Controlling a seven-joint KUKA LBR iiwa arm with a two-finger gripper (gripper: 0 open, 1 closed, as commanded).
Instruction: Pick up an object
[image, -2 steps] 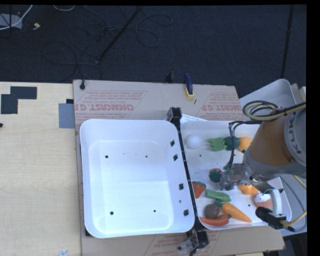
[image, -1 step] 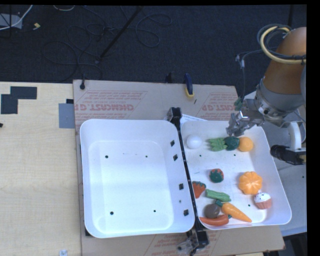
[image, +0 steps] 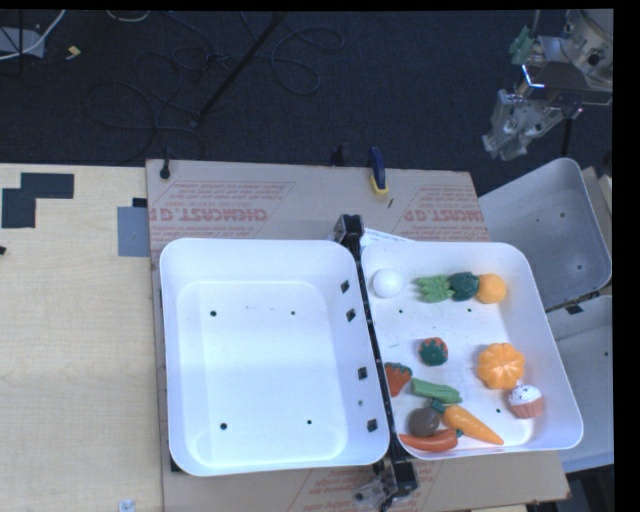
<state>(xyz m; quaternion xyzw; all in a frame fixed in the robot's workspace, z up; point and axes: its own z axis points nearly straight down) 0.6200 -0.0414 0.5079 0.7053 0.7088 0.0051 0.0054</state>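
Plainly, the left bin (image: 262, 362) offers nothing to grasp; every candidate sits in the right bin (image: 538, 300). Leftmost there lies a white ball (image: 387, 283), smooth and likely to roll from the fingers. Lower, the carrot (image: 472, 426) looks light, stiff plastic, best pinched across its thick middle. The orange pumpkin (image: 500, 364) seems wide and ribbed. High at the right the gripper (image: 517, 125) hangs well clear of both bins; I cannot tell its state.
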